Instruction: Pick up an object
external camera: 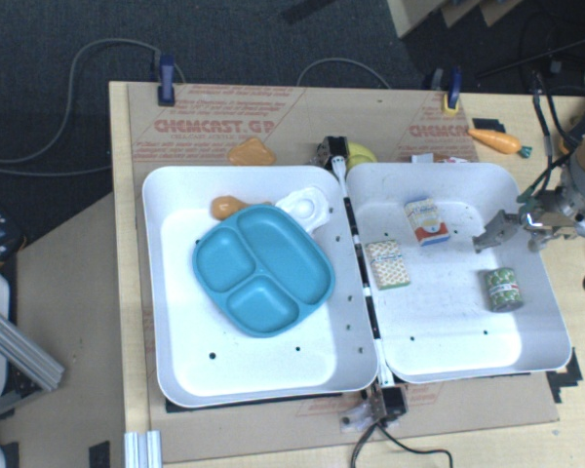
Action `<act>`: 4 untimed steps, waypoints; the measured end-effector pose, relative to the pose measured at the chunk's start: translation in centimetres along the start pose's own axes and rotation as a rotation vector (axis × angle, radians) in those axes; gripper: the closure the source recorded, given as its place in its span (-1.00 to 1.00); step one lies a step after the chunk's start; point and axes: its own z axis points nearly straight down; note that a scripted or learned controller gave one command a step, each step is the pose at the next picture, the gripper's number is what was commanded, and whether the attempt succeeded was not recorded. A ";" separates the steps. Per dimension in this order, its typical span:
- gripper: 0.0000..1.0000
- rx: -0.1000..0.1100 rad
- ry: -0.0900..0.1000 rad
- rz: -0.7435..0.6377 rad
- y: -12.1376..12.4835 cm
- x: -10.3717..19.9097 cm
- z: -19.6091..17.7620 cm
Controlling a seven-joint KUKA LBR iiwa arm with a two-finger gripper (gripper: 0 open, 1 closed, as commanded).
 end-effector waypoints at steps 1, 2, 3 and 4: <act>-1.00 0.000 0.012 -0.003 3.4 -2.1 11.5; -1.00 0.002 0.010 -0.004 -1.0 -2.0 11.1; 1.00 -0.001 0.003 -0.003 -0.9 -2.2 10.2; 1.00 -0.003 0.002 -0.002 -0.9 -2.2 9.2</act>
